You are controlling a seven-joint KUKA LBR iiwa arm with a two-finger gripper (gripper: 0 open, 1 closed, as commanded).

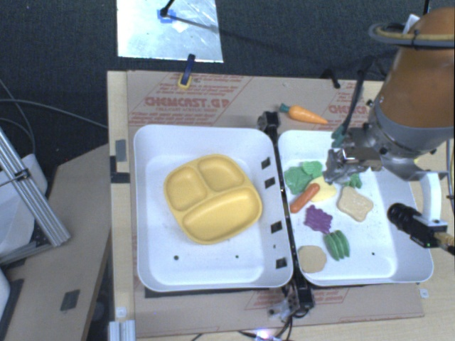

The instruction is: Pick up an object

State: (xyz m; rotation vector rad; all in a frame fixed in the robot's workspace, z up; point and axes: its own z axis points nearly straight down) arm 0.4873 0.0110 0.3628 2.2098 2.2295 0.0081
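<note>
- 2 white bins side by side on the table [178, 91]: left bin [153, 261], right bin [398, 261].
- Left bin: 1 yellow divided plate [212, 197], 3 compartments, sits roughly mid-bin.
- Right bin, toy food, 1 of each as far as I can count:
  - green leafy piece [302, 175], upper left of bin
  - orange-red carrot-like stick [304, 197], lying diagonal, just below the leafy piece
  - yellow piece [325, 191], partly tucked beside the stick; shape unclear
  - bread slice [354, 204], mid-bin, right of the yellow piece
  - purple grapes [318, 219], below the stick
  - green pod-like piece [337, 244], just below/right of the grapes
  - round tan cookie [312, 258], near bin's front left corner
  - small green bit [355, 182] by the claw, partly hidden, can't ID
- 1 orange carrot [304, 114] w/ green top lies outside the bins, on the table just behind the right bin.
- 1 blue-and-yellow tool [187, 72] on the table's back edge, well apart from the bins.
- Arm [419, 84] comes in from right, wrist angled down over right bin's upper middle.
- Claw [341, 170] sits low over the spot between the leafy piece and bread slice, near the yellow piece; can't tell if clenched or released, nothing seen held.
</note>
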